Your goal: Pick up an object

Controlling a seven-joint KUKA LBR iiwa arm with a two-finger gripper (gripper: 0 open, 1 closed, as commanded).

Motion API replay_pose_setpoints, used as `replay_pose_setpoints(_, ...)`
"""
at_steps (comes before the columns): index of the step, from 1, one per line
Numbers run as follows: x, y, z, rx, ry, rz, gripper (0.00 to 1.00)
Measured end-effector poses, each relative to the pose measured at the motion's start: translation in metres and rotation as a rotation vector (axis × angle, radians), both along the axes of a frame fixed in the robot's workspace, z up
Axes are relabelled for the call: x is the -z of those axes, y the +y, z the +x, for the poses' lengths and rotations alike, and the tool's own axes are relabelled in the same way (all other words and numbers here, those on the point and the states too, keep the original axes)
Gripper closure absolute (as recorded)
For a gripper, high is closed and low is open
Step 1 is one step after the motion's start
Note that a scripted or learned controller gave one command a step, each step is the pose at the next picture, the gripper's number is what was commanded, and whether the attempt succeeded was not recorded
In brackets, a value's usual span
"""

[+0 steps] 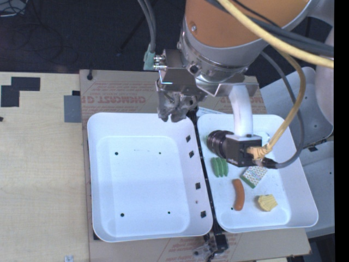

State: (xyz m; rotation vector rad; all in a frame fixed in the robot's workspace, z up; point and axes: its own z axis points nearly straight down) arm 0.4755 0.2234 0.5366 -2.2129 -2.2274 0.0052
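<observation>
Four small items crowd the right bin [305, 212]; claw [174, 112] over the divider, grip state unclear.

Both bins [103, 146] are white. The right one holds a green pod [220, 167], an orange sausage [238, 194], a yellow chunk [267, 202] and a green-speckled white wedge [254, 175].

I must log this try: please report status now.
Hand over bins' far edge, nothing seen in it. Sausage, green piece, yellow piece in right bin. Nothing blocking.
</observation>
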Motion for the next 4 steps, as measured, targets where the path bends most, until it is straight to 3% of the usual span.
replay_pose_setpoints(2, 0.226, -0.003, -0.002, 0.007, 0.012, -0.006, 1.0)
replay_pose_setpoints(3, 0.453, -0.016, -0.001, 0.007, -0.001, -0.001, 1.0)
replay_pose_setpoints(4, 0.365, -0.036, 0.067, 0.009, -0.011, 0.001, 1.0)
